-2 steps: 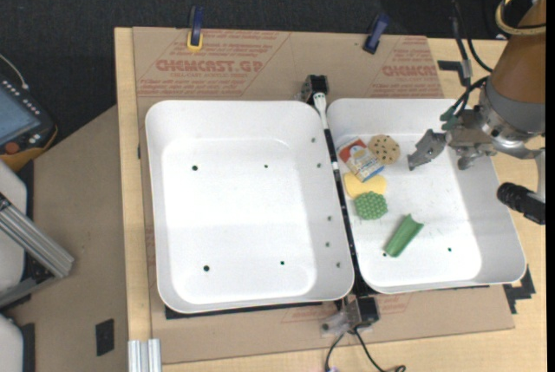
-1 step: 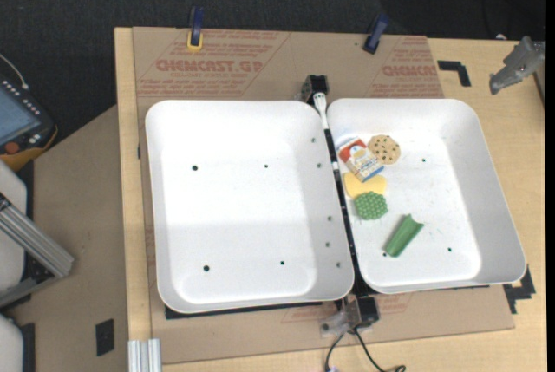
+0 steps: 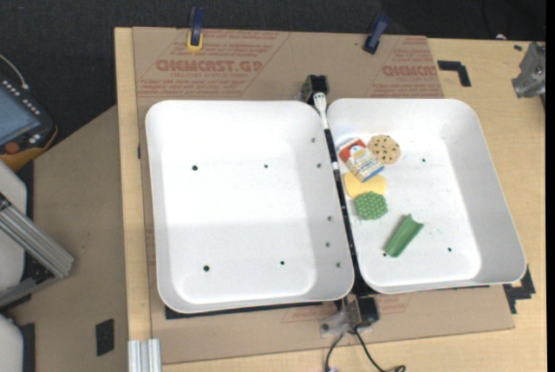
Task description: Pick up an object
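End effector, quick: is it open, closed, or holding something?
End effector: cannot be told. The green block lies loose in the right bin.

Two shallow white plastic bins sit side by side on a brown cardboard sheet [image 3: 260, 49]. In the right bin [image 3: 460, 153], near its left wall, cluster a round tan cookie [image 3: 383, 148], a red-and-white packet [image 3: 358, 159], a yellow wedge [image 3: 362, 184], a green dotted disc [image 3: 371, 205] and a green oblong block [image 3: 402, 237].
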`<state>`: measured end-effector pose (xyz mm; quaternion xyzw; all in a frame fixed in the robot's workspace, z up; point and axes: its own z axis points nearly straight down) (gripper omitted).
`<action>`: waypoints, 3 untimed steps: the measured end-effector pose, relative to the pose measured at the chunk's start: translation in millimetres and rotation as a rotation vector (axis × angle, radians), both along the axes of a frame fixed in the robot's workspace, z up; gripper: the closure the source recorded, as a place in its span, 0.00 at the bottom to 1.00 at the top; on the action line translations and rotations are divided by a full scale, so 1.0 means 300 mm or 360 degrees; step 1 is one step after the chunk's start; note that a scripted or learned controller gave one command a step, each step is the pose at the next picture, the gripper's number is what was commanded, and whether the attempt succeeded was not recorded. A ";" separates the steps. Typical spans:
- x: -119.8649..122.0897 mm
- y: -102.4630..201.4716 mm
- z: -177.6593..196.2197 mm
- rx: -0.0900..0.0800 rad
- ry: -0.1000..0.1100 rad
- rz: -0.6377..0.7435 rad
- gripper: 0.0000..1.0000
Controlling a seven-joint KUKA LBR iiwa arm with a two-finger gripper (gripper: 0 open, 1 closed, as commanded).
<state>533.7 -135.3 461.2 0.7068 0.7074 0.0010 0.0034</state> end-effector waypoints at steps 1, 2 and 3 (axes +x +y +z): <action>-0.140 0.096 -0.406 0.0012 0.0034 -0.0002 1.00; -0.179 0.262 -0.191 0.0006 -0.0004 0.0009 1.00; -0.179 0.338 0.028 0.0005 -0.0006 0.0003 1.00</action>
